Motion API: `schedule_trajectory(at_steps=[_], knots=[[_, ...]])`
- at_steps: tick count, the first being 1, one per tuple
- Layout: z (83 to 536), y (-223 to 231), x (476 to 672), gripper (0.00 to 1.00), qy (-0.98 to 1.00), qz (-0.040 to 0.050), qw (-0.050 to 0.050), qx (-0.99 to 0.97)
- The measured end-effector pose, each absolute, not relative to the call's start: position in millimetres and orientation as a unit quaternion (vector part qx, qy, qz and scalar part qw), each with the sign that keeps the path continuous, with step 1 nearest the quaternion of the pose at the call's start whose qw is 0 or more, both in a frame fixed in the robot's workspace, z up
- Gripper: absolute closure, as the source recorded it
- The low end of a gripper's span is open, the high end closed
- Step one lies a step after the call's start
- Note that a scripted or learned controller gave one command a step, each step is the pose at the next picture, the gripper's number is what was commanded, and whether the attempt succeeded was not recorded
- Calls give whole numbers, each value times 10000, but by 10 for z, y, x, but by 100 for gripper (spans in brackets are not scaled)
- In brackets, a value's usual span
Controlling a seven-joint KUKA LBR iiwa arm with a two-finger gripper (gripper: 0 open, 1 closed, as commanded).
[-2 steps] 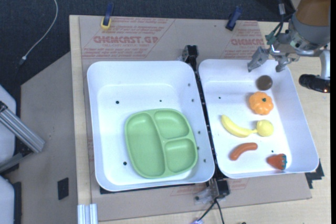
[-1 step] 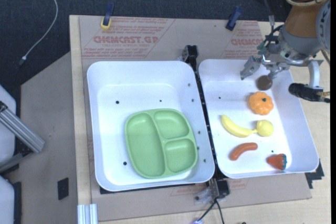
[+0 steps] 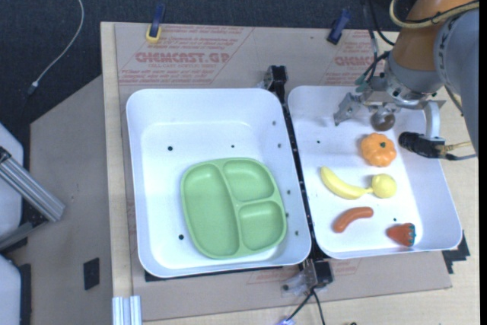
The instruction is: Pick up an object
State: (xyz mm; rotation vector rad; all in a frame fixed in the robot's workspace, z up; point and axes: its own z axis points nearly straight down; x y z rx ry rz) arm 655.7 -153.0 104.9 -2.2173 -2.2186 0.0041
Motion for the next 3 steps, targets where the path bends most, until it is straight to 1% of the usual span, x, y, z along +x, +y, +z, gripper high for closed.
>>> schedule_trajectory(at_steps=[1,2,3], knots=[[836,-1524,6554,0,-7077,13,15,-7065],[960,-1523,6567,100,-7080,1,-5,-7062],[1608,-1550,6582,100,-7074,-18,-33,-7068]])
